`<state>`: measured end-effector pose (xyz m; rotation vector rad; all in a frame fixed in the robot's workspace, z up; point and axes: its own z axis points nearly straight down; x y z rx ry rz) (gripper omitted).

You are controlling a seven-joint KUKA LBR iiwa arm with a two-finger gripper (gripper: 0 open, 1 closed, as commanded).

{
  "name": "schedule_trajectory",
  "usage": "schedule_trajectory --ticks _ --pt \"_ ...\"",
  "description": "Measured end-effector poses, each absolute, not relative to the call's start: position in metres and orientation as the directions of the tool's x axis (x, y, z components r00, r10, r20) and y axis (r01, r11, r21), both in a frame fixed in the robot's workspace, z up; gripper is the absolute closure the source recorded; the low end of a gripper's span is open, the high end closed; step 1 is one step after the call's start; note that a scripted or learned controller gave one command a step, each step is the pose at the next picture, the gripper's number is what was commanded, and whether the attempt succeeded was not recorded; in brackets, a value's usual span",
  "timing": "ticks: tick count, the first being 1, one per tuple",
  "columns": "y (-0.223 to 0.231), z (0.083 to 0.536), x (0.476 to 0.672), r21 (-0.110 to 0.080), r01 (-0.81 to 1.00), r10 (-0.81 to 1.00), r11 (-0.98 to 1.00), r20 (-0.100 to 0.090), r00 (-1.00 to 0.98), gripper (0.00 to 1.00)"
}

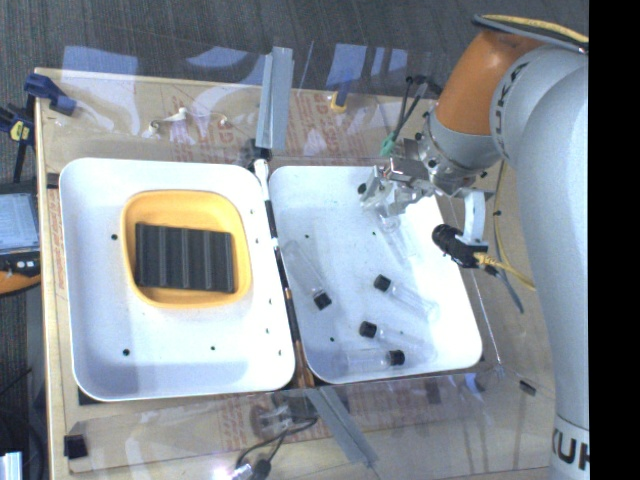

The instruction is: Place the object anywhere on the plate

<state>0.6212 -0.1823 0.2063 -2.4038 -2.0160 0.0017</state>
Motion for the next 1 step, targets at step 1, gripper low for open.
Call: schedule_trajectory --ticks 1 --pt "-0.1410 0.1873 0.5924 -0.007 0.993 0.993 0.114 0.002 -0.114 1.00"
